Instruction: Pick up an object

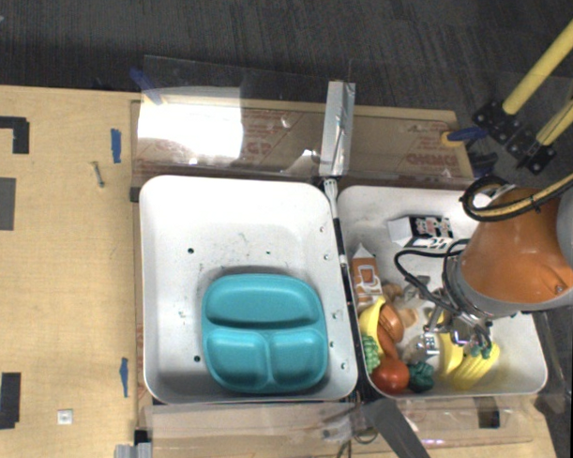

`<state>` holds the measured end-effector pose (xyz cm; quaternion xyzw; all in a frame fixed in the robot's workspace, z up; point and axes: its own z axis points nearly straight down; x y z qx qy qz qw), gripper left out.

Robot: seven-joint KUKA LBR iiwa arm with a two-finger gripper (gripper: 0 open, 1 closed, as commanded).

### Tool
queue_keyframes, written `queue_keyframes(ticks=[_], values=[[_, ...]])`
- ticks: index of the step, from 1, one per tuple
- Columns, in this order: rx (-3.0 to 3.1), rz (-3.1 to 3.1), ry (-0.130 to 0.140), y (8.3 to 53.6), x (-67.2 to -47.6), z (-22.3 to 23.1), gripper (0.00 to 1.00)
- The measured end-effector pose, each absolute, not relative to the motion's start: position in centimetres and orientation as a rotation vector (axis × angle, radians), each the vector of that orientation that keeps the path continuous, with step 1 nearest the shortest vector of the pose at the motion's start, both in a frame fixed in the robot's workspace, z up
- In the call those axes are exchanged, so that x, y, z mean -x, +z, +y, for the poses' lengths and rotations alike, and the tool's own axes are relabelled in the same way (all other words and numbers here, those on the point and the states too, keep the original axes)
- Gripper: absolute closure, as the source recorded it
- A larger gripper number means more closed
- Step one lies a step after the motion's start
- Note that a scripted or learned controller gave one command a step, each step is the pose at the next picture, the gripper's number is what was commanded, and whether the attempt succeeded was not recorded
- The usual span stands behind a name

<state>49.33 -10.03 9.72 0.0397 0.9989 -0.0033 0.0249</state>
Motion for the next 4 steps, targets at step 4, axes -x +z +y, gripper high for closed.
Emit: queue_keyframes(ticks=[4], values=[[-0.401,3.107,-0.001,8.7,-59.8,-22.3,0.0]])
